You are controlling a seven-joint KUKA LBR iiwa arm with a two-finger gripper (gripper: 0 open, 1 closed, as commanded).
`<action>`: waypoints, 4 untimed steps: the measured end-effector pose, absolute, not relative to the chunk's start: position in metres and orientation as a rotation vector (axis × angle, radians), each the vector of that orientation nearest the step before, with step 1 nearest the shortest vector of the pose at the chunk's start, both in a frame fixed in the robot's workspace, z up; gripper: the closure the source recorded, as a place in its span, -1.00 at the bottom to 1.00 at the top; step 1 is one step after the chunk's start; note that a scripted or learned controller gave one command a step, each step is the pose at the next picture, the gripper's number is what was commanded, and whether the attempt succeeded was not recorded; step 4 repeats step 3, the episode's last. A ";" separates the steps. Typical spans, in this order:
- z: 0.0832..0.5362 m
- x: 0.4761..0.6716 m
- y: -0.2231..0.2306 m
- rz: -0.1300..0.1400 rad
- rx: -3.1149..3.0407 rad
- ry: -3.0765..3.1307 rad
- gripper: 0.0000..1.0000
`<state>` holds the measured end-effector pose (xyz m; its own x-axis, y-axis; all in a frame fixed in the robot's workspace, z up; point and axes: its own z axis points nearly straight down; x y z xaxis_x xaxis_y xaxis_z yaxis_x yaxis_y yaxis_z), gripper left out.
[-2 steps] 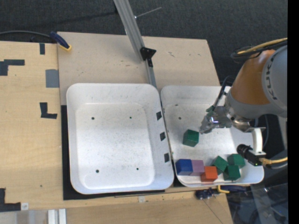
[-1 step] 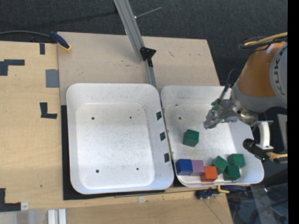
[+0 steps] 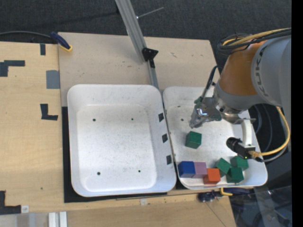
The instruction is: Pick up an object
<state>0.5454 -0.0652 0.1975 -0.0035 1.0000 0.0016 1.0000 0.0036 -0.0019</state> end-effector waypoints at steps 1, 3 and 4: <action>0.208 0.564 -0.008 -0.002 -2.213 -2.229 1.00; 0.218 0.567 0.097 -0.001 -2.211 -2.228 1.00; 0.218 0.567 0.097 -0.001 -2.211 -2.228 1.00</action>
